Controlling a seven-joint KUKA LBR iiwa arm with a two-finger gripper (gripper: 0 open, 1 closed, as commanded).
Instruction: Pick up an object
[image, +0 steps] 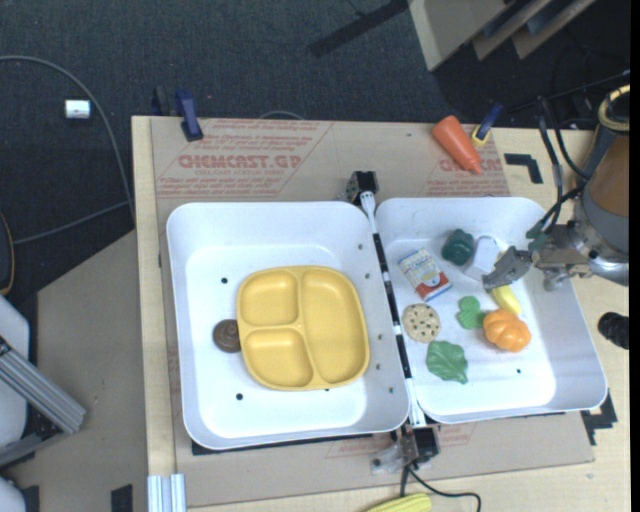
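Note:
The right bin (560, 390) holds several small items: a dark green piece (458, 246), a red and white carton (423, 273), a round cookie (421, 321), a small green piece (468, 311), a yellow banana-like piece (507, 300), an orange fruit (507, 332) and a leafy green piece (447, 360). My gripper (529, 273) hovers over the bin's right half, just above the yellow piece and the orange fruit. Its fingers are spread open, with only the white bin floor showing between them.
The left bin (200, 250) carries a yellow divided plate (302, 327) with a brown round object (227, 335) beside it. An orange carrot-like toy (458, 143) lies on the board behind the right bin. A blue clamp (187, 115) sits at the board's far left.

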